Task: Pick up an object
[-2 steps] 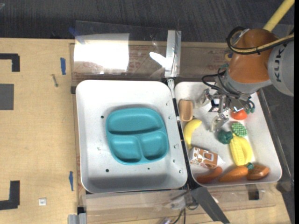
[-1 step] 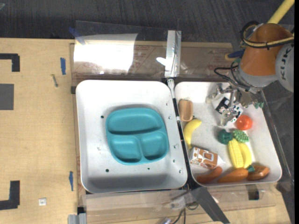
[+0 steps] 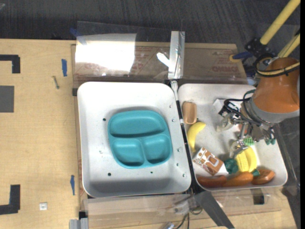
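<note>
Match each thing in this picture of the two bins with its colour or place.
Things:
1. tray
2. banana
3. carrot
4. corn

Descriptions:
A. orange, along the right bin's near wall
B. teal, in the left bin
C. yellow, beside the wall between the bins
D. yellow, just below the tool

Pairs: 1-B, 2-C, 3-A, 4-D

The arm (image 3: 279,87) runs off the right edge, its gripper (image 3: 245,136) a blurred tangle over the corn (image 3: 246,159).
</note>
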`<action>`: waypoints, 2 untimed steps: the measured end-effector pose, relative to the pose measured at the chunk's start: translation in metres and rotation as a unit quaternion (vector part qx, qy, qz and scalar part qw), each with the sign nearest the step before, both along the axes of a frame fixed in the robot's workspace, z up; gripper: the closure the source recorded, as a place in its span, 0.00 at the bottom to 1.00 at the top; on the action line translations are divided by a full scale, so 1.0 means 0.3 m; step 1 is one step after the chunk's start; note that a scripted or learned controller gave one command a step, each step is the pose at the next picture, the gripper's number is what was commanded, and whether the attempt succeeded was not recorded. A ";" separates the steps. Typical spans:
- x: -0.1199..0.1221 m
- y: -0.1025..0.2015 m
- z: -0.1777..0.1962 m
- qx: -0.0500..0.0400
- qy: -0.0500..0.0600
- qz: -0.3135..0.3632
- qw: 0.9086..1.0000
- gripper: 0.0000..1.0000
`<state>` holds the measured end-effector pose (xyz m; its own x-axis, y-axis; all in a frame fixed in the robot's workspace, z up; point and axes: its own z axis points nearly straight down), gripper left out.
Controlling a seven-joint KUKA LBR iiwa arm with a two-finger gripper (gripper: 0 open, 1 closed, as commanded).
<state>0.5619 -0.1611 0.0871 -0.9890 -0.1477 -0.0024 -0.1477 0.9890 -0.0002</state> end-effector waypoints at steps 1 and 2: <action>-0.219 -0.108 0.004 -0.003 -0.005 0.045 0.999 0.00; 0.080 -0.104 0.001 -0.001 -0.003 0.082 0.997 0.00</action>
